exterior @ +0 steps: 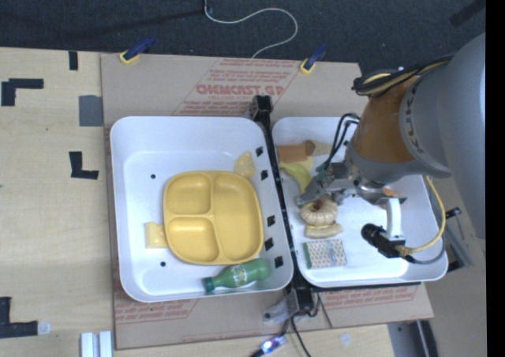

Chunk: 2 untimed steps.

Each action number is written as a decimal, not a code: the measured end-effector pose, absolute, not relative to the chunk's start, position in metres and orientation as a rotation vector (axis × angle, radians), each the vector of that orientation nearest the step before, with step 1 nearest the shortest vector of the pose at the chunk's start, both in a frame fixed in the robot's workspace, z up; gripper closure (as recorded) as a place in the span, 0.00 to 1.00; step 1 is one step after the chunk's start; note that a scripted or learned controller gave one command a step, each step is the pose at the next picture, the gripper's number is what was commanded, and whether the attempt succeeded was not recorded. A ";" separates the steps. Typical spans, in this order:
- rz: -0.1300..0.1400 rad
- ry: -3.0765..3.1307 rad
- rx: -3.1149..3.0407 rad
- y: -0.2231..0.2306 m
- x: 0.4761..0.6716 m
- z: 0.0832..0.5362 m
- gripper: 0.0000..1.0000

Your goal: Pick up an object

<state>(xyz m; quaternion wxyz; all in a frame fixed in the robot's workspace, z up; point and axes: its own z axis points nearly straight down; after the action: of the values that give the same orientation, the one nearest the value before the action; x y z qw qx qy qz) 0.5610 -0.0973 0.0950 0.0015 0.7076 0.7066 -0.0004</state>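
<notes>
I see 2 white bins side by side on a cardboard sheet (237,83), and I take the yellow divided plate (213,216) in the left bin (130,150) as my landmark. The plate has 3 compartments and lies flat near the middle of its bin. A green bottle (237,276) lies on its side just below the plate, and a pale yellow piece (155,234) pokes out at the plate's left edge. Another pale scrap (245,163) sits at the plate's upper right corner.

To the right of the plate, across the divider, the right bin (422,268) holds a beige ridged object (321,217), a speckled square pad (325,253) below it, a yellow banana-like piece (296,173) and a tan piece (296,148) further up.

The gripper (322,192) hangs right over the beige ridged object, at its upper edge. I cannot tell how the gripper is set from this angle, nor whether it grips anything. The arm (426,122) comes in from the far side of the right bin.
</notes>
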 end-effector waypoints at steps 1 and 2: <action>0.002 2.222 2.220 -0.097 0.554 0.154 1.00; 0.003 2.222 2.217 -0.094 0.558 0.216 1.00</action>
<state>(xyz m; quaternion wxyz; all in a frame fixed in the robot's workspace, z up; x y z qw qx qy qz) 0.5582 -0.0941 0.2164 0.0014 0.7063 0.7079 0.0011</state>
